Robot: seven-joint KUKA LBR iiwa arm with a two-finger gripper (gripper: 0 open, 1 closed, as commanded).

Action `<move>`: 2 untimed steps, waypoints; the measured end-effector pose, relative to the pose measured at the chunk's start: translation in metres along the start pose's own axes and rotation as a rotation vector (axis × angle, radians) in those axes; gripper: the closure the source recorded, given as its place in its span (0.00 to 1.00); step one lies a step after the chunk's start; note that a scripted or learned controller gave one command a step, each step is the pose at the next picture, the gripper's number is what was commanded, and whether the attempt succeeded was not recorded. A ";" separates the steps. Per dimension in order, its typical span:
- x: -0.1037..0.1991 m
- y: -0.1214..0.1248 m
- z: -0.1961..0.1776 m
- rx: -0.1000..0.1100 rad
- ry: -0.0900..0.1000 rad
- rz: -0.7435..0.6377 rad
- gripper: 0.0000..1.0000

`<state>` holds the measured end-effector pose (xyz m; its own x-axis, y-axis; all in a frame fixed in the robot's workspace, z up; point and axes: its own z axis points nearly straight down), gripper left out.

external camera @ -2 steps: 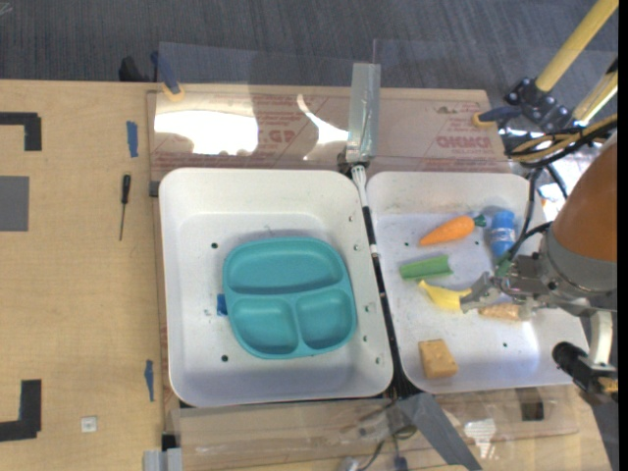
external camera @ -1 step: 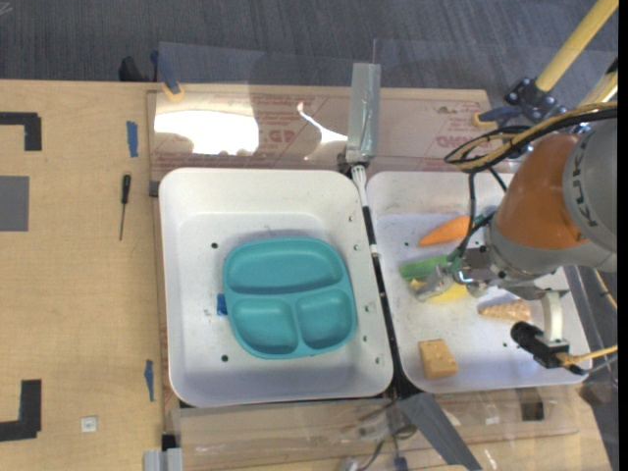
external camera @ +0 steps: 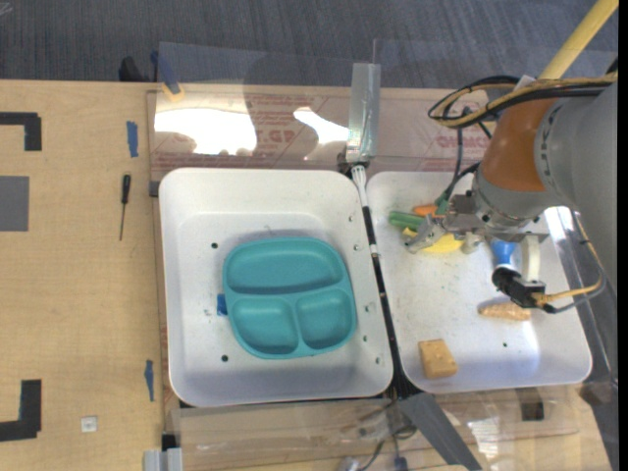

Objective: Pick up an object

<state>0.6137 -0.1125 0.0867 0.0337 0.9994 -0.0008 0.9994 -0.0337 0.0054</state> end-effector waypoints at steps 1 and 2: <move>-0.003 0.034 0.001 0.012 0.001 -0.009 0.00; 0.008 0.047 0.002 0.029 -0.003 -0.064 0.00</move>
<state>0.6611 -0.1064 0.0846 -0.0306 0.9995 -0.0030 0.9993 0.0306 -0.0238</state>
